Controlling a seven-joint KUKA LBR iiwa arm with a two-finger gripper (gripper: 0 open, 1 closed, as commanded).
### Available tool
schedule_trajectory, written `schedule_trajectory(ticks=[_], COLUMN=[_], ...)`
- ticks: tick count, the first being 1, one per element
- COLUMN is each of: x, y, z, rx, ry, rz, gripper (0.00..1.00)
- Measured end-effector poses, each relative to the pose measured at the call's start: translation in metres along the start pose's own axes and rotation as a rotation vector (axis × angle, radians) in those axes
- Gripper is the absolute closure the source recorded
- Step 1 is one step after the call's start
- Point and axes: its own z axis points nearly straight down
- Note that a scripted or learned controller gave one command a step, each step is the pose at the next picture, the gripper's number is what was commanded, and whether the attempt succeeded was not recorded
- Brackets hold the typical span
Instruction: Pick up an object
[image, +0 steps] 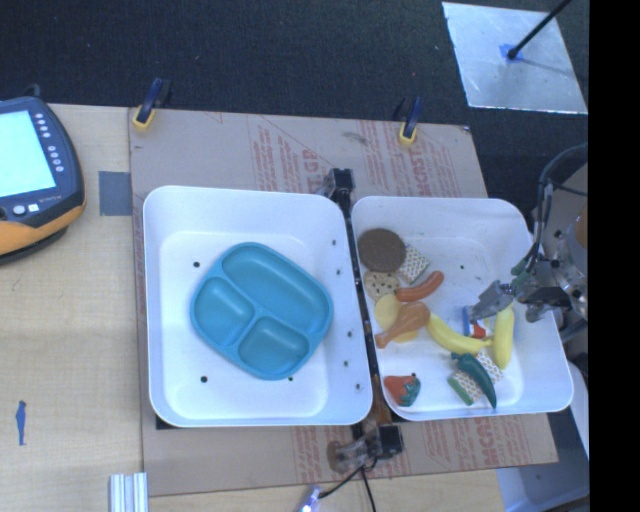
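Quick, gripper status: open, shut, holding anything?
Gripper: over the right bin, above the bananas; open or shut cannot be told, and nothing is seen between its fingers.

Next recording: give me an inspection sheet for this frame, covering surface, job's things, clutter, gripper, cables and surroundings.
Surface: light wooden bench under a printed cardboard sheet; two shallow white bins side by side, left bin, right bin.
Job's things: right bin holds toy food: brown round disc, red sausage, tan drumstick, yellow banana, yellow corn piece, green pepper, small red piece.
Clutter: blue sectioned plastic plate in left bin.
Gripper: grey gripper above right bin's right side; finger state unclear.
Cables: thin wire at the near edge.
Surroundings: grey-and-orange control pendant at left; blue-and-yellow clamps on the far edge.
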Motion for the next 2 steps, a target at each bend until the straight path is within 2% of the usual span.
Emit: schedule_trajectory(ticks=[1, 2], x=[-0.043, 0.027], y=[-0.009, 0.023], z=[0.137, 0.136], rx=[0.002, -0.001], ry=[0.000, -0.001], rz=[-0.001, -0.005], gripper=[0.00, 0.00])
